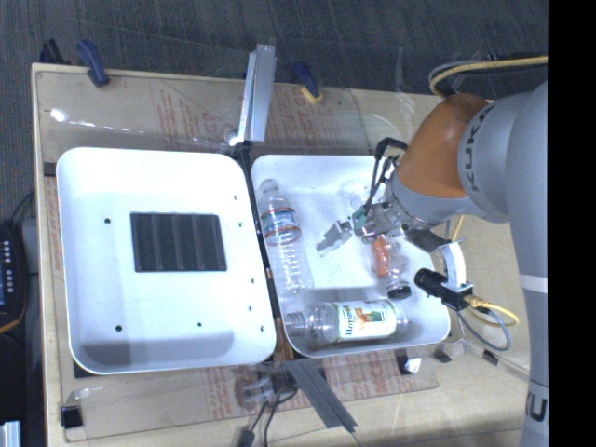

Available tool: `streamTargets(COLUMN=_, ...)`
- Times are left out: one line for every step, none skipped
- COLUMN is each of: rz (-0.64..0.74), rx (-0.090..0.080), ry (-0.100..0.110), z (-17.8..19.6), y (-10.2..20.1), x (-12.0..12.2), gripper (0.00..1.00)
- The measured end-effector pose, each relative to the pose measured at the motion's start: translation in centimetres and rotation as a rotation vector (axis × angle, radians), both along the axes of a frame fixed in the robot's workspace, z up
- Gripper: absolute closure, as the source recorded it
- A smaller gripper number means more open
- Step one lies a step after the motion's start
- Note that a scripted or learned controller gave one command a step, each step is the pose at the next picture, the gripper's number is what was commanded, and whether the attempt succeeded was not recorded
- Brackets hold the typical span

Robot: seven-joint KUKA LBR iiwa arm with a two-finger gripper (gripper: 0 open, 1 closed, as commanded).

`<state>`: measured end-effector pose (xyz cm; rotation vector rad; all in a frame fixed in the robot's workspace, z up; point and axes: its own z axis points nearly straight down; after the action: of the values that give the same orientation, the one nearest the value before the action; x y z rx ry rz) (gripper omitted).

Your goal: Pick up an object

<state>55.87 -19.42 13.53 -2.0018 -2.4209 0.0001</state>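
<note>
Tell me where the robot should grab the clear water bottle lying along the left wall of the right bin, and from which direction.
Probably from straight above, closing across the middle of the clear water bottle. It lies flat, lengthwise beside the right bin wall, cap away from the camera, so its round body gives two opposed sides. The wall side looks tight; gripping a little below the label, fingers in line with its width, seems safest.

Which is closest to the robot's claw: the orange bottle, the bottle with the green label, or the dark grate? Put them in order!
From the gripper:
1. Orange bottle, just beside it, right bin.
2. Green-label bottle, lying along the right bin's near wall.
3. Dark grate, in the left bin.
</note>
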Motion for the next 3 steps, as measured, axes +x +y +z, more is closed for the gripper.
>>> streamTargets(rz=0.049, rx=0.001, ry=0.002, z=2.9, y=-1.5, x=2.5, gripper=0.0)
streamTargets(rz=0.078, rx=0.002, ry=0.005, z=3.6, y=-1.4, x=1.6, gripper=0.0)
streamTargets(rz=0.109, rx=0.002, ry=0.005, z=-1.1, y=-1.4, x=4.0, gripper=0.0)
